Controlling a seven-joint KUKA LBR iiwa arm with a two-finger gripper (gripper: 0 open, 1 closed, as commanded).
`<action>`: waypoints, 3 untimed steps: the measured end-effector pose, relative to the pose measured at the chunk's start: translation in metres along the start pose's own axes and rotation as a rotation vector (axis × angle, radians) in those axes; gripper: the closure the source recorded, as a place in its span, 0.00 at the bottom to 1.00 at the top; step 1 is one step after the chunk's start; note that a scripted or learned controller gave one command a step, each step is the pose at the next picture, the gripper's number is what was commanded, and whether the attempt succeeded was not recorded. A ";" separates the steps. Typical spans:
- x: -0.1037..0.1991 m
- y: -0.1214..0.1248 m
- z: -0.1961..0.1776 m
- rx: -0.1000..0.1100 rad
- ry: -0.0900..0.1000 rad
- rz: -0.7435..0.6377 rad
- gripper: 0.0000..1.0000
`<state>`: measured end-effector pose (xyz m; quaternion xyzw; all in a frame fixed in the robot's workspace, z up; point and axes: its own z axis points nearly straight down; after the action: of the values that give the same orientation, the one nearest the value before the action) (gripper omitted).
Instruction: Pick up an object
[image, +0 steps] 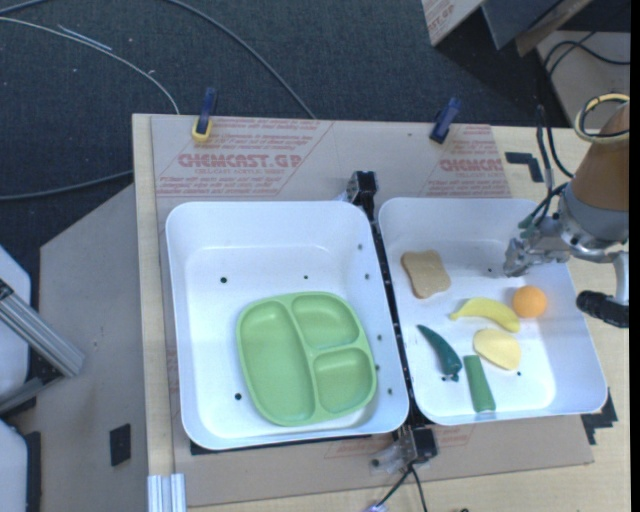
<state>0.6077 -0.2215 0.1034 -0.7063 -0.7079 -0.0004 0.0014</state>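
Over the right bin's far right part, the two-finger gripper is hanging at the end of the grey arm with its orange band; whether its jaws are parted or closed cannot be told at this size, and nothing is showing between them. It is sitting just above-left of the one small orange ball, near it but apparently apart.

Right shallow white bin is holding six things, one of each:
- orange ball, near the right wall
- yellow banana, just left of the ball
- pale yellow lemon-shaped piece, just below the banana
- tan slice of bread, toward the left wall
- dark green curved pepper, below the bread
- green straight stick, beside the pepper's lower end

Left shallow white bin is holding one light green plastic tray with three compartments, lying flat, nothing in it.

Bins are sitting side by side on a board bearing two clamps, one yellow-and-blue, one blue.
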 end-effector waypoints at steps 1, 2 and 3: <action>0.008 -0.004 -0.048 -0.007 -0.005 0.001 1.00; 0.007 -0.002 -0.102 -0.008 -0.006 0.001 1.00; 0.063 0.014 -0.110 -0.006 -0.003 -0.004 1.00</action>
<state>0.6217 -0.1584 0.2140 -0.7049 -0.7093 -0.0014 -0.0021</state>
